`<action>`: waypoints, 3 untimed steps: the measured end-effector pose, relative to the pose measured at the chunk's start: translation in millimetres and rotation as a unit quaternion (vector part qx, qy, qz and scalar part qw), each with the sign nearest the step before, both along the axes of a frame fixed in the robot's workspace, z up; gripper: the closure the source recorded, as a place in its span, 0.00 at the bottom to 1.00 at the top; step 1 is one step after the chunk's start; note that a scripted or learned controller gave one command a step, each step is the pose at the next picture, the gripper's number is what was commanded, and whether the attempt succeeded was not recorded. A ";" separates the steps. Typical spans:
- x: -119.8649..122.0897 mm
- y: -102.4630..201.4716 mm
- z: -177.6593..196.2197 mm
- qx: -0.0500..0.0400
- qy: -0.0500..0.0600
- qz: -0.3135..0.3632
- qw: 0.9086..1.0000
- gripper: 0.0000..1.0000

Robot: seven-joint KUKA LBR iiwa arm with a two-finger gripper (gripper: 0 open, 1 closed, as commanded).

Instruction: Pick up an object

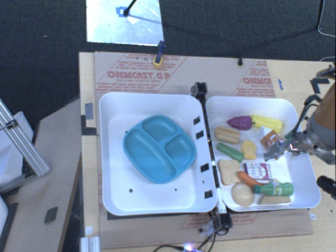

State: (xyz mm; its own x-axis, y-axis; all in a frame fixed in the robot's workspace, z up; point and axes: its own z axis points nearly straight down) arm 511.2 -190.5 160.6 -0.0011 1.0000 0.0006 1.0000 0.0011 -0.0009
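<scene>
Toy carton (256,170) looked light, rigid, best pinched across its flat sides; end effector (276,151) hovered beside it, grip state I couldn't tell.

We observe 1 arm (324,125) entering from the right edge, wrist angled leftward and downward. Its gripper (274,152) points left; we cannot determine the finger state.

A pale wooden bench (131,67) stands on dark blue-grey carpet (42,46). A shiny metal sheet (123,14) lies beyond the bench's far edge, and an aluminium frame rail (21,146) slants off its left side.
</scene>
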 end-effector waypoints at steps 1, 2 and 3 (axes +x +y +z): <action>2.1 2.1 -61.9 0.000 0.000 0.000 1.000 0.00; 5.0 2.6 -72.4 0.001 -0.002 0.001 1.000 0.00; 7.8 2.1 -59.7 -0.001 -0.008 0.001 1.000 1.00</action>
State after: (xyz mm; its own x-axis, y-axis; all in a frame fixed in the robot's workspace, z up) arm 519.0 -188.4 100.9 -0.0029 1.0000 -0.0015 0.9999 0.0029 0.0147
